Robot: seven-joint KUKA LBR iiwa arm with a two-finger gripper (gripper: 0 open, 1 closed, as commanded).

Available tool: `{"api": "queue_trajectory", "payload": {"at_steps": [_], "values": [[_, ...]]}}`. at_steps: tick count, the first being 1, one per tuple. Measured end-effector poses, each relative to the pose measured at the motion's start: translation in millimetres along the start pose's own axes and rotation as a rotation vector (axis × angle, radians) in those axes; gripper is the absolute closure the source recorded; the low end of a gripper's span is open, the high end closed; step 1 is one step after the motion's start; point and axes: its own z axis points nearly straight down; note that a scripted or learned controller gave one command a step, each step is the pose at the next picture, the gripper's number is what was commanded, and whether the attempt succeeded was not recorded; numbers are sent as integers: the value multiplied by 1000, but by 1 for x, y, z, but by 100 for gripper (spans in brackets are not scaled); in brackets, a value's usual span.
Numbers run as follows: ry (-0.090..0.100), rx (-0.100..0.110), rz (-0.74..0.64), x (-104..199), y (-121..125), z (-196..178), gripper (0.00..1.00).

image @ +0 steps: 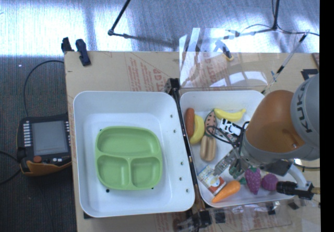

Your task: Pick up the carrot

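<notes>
Carrot [226, 192] in right bin [255, 96], hand [233, 165] just above; grip state unclear.

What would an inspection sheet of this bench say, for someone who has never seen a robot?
Surface: brown bench bearing two white bins, left bin and right bin, side by side.
Job's things: carrot lying near the right bin's front edge, apart from the gripper.
Clutter: green tray in the left bin; banana, hot dog, sausage, purple grapes, small carton in the right bin.
Gripper: gripper low over the right bin, above the carrot; open or shut cannot be told.
Cables: black cable running to the pendant.
Surroundings: tripod legs on grey floor.
</notes>
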Motion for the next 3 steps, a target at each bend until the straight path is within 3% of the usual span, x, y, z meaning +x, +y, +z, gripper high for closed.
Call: {"api": "queue_trajectory", "payload": {"at_steps": [1,2,3], "values": [[-1,9,176,42,29,-84,100],[0,18,588,90,93,-80,100],[-4,19,956,101,74,-115,100]]}}
